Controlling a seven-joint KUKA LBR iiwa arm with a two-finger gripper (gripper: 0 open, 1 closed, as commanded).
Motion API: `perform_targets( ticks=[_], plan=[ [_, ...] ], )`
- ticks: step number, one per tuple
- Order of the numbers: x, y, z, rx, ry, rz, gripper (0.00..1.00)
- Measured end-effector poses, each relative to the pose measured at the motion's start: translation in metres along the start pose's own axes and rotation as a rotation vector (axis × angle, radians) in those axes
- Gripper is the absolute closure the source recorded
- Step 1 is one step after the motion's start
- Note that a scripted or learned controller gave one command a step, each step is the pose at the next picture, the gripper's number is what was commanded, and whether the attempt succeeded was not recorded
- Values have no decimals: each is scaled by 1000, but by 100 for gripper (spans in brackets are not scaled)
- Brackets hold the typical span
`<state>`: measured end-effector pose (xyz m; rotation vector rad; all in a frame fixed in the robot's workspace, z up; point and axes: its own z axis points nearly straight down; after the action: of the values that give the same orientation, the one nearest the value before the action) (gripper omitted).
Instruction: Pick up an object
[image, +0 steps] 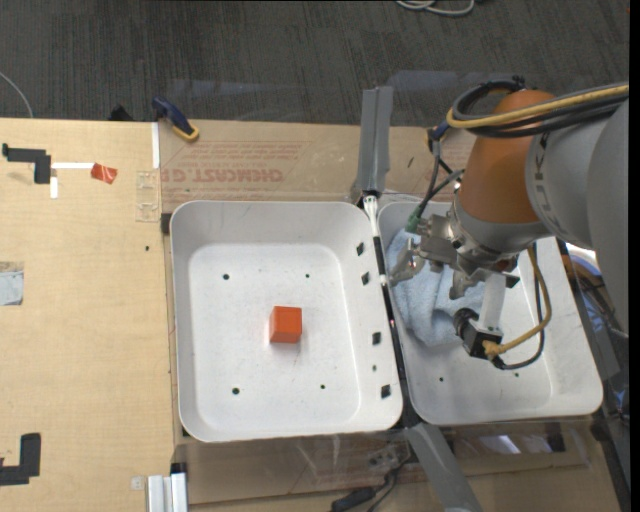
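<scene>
An orange-red cube (286, 324) lies near the middle of the left bin (200, 300). In the right bin (560, 390) a crumpled pale blue cloth (425, 308) lies against the left wall. My gripper (406, 262) hangs over the cloth's upper part, close to the wall between the bins. The grey arm with its orange band comes in from the upper right and hides the bin's far side. A small green thing (412, 229) peeks out just above the gripper, mostly hidden.
A cardboard sheet (260, 165) lies behind the bins, with a blue and yellow clamp (175, 118) on its left edge. A wooden board (70, 300) with a small red piece (103, 173) lies to the left.
</scene>
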<state>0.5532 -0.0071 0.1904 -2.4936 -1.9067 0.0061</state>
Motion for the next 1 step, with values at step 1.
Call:
perform_targets(
  ticks=[1],
  plan=[
    [2, 63, -17, -2, -1, 53, 0]
  ],
)
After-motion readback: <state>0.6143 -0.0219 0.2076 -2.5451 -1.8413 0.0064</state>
